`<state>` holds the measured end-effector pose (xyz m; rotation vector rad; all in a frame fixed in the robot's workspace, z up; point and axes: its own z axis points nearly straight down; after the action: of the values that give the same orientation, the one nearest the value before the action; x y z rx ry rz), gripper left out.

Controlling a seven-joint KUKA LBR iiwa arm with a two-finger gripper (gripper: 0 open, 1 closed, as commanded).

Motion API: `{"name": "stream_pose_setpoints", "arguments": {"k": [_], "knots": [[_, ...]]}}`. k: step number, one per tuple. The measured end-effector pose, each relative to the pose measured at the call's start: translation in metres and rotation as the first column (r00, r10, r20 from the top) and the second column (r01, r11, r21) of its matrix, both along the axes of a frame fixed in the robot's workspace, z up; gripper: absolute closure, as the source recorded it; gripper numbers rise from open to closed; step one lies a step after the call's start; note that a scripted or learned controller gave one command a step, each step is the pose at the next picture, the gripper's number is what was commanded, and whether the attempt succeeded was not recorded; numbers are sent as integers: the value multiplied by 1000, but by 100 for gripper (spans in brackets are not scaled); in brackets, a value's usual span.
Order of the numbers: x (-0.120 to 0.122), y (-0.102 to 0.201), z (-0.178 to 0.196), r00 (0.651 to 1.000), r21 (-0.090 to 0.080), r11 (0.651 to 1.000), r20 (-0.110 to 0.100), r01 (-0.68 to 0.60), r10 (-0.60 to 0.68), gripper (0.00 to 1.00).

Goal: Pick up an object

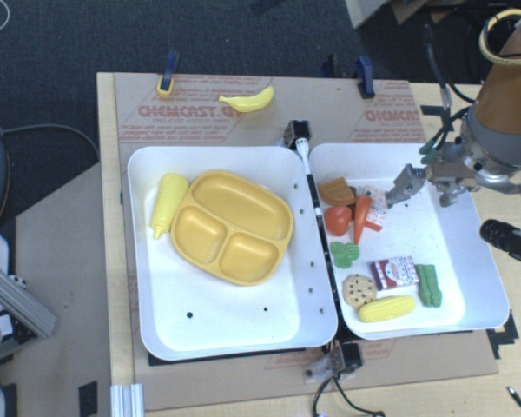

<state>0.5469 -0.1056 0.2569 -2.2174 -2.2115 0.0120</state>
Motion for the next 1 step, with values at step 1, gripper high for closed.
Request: {"name": "stream_pose_setpoints", "arguments": {"k": [1], "knots": [[2, 0, 6, 1000, -1, 1000, 12, -3, 3, 0]]}}
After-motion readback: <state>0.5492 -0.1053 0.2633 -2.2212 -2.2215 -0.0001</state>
